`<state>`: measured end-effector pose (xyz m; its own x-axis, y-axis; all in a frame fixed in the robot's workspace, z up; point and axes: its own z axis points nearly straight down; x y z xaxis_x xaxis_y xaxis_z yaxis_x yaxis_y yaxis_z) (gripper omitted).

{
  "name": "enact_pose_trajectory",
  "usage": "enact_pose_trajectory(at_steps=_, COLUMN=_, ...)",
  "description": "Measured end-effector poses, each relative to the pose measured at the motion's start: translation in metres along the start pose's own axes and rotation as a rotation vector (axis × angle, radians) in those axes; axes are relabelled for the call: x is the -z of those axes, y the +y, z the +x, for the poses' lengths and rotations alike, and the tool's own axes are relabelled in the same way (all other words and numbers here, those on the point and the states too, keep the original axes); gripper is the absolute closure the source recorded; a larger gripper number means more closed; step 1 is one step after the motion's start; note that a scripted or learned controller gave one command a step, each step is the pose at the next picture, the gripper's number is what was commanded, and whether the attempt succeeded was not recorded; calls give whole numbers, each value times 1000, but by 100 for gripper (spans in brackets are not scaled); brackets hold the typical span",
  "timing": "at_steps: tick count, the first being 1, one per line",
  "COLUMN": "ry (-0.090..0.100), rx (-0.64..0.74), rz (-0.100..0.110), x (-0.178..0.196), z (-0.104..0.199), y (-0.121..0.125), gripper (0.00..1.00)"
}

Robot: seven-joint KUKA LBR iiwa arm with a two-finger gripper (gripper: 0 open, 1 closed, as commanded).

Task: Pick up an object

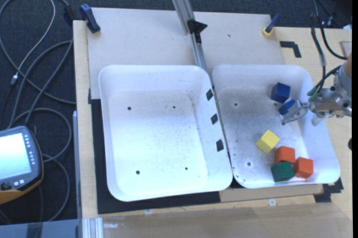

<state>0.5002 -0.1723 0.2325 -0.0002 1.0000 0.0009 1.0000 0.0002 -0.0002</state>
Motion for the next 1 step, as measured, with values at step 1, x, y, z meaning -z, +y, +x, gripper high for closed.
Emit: enact_pose_trajectory(at_steps=1, ry=-4, rx=3, rz=-11, x=-134, z=33, y=-17, gripper=0)
